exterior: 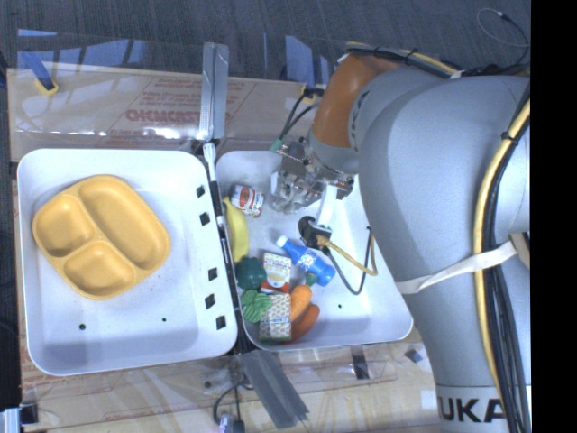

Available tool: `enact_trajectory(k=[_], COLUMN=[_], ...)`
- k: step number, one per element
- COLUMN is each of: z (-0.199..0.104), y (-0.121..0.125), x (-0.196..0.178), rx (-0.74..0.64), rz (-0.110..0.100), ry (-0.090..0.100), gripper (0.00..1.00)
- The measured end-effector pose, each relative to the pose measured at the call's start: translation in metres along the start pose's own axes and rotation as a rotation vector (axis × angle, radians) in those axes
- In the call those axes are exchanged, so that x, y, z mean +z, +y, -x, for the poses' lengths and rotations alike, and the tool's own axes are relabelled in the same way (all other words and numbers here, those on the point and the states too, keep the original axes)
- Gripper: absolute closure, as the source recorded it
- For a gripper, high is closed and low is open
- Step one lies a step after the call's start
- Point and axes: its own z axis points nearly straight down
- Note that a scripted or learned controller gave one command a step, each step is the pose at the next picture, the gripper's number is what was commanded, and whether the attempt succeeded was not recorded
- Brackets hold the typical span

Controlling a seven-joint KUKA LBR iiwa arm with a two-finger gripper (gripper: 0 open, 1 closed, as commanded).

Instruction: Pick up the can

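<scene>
At right bin's (383,318) upper-left, small can (246,199) is lying on its side, w/ end effector (295,190) hovering just beside it. Can't tell finger state. Looking stiff, light, slick; probably gripping across the round body.

The bench (108,106) bears two shallow white bins side by side, the left bin (117,332) and the right bin (379,318), touching along their inner edges.

Can (246,199) sideways in right bin (383,323)

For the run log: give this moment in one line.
gripper: above right bin | can: lying beside it, not held | yellow tray: left bin
</scene>
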Motion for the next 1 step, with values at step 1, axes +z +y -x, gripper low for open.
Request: enact_trajectory(k=[1], z=[-0.0175], y=[-0.0048], x=[0.0044], rx=[0.069], rz=[0.01], ry=[0.008], gripper=[1.0])
